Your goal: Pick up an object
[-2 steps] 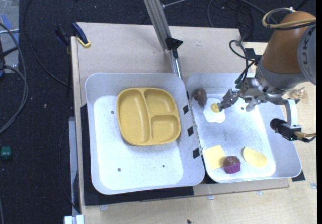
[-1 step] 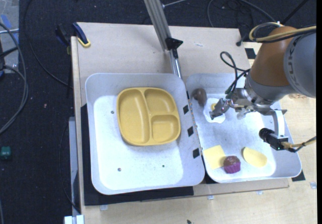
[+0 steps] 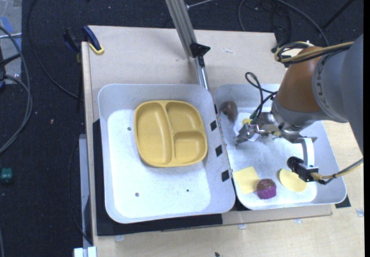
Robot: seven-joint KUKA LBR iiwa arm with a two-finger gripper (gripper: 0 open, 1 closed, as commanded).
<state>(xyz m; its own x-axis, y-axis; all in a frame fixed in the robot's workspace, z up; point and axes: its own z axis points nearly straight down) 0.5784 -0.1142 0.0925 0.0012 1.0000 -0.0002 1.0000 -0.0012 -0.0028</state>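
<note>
- While the arm reaches in from the right, its fingers hang over the right bin near its left wall; whether spread or pressed together, I cannot tell.
- A brown object lies just above them.
- Yellow block, purple object and yellow disc line the lower edge.
- Mid-bin floor lies open.
- A yellow tray sits in the left bin.

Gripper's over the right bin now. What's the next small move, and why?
Probably shift the gripper toward the brown object at the right bin's far left corner and descend: it lies closest, apart from the yellow square and purple piece.
</note>
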